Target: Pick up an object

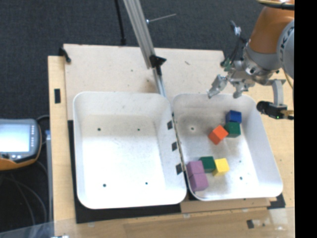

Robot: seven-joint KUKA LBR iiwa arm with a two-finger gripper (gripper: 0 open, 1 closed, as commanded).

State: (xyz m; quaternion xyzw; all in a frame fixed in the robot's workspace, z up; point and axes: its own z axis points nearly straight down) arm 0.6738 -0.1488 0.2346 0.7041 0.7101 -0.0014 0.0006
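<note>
My gripper (226, 89) hangs open above the far rim of the right bin (257, 182), with nothing between its fingers. Below it in the right bin lie a blue block (234, 116) touching a dark green block (233, 129), and an orange block (217, 134) just left of them. Nearer the front sit a purple block (197, 174), a green block (207, 163) and a yellow block (221, 166), close together. The nearest blocks lie a short way in front of the gripper.
The left bin (124, 148) stands beside the right one, sharing a middle rim. A slanted metal pole (143, 33) rises behind the bins. A grey device (17, 140) sits off the bench at the left.
</note>
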